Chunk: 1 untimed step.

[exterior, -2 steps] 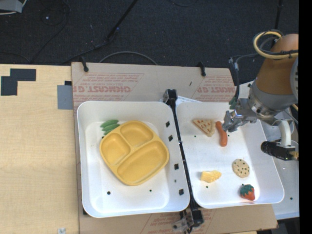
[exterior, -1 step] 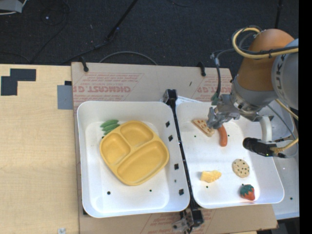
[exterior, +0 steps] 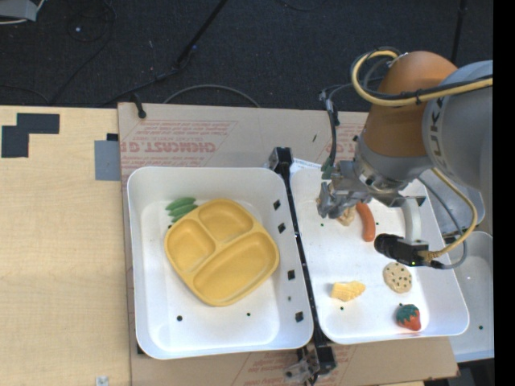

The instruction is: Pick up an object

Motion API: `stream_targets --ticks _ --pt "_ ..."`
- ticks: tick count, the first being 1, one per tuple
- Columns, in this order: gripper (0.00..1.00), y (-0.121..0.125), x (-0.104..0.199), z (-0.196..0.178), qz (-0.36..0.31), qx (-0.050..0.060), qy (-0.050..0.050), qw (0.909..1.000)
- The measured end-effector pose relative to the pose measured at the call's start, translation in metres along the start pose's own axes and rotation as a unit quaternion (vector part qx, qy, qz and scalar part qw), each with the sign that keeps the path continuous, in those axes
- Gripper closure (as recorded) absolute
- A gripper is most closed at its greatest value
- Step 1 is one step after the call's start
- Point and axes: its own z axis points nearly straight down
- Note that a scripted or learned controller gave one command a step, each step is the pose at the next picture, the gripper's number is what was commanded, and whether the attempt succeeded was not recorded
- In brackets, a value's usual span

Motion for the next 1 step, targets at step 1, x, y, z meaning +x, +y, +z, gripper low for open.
stream_targets --ticks 1 --pt "1.00 0.0117 0.0574 -0.0035 -0.001 -0.001 0.000 1.0000"
